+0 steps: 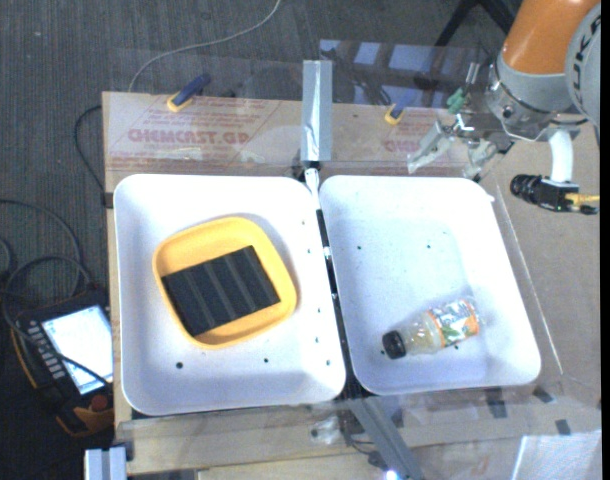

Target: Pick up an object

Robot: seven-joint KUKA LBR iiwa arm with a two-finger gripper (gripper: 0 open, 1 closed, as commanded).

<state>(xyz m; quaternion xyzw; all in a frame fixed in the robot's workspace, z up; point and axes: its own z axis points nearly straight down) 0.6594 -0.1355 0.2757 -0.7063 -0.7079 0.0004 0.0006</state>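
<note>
A small clear bottle (434,330) with a black cap and a colourful label lies on its side near the front of the right bin (385,218). A yellow dish (170,253) holding a black ribbed block (225,288) sits in the left bin (135,348). My gripper (451,156) hangs above the back right corner of the right bin, far from the bottle. Its two pale fingers are spread apart, with nothing between them.
A metal divider post (315,108) stands at the back between the bins. Yellow and blue clamps (187,92) hold the board behind the bins. Cables and a small device (70,348) lie on the floor to the left.
</note>
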